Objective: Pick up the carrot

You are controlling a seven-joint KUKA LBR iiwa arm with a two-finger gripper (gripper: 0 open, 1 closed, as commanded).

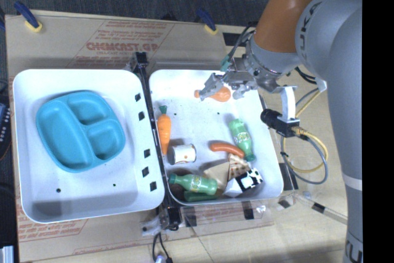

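Hovering near the right bin's (pixel 265 132) far edge, the hand (pixel 217 90) is clamped on a small orange object (pixel 219 94). The carrot (pixel 164 126) lies untouched along that bin's left wall.

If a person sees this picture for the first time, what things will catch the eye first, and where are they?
The big grey arm with its orange band fills the right side, its gripper above the right bin's far end beside a small orange object. A blue divided plate lies alone in the left bin. The carrot lies by the right bin's left wall, among bottles and other toys.
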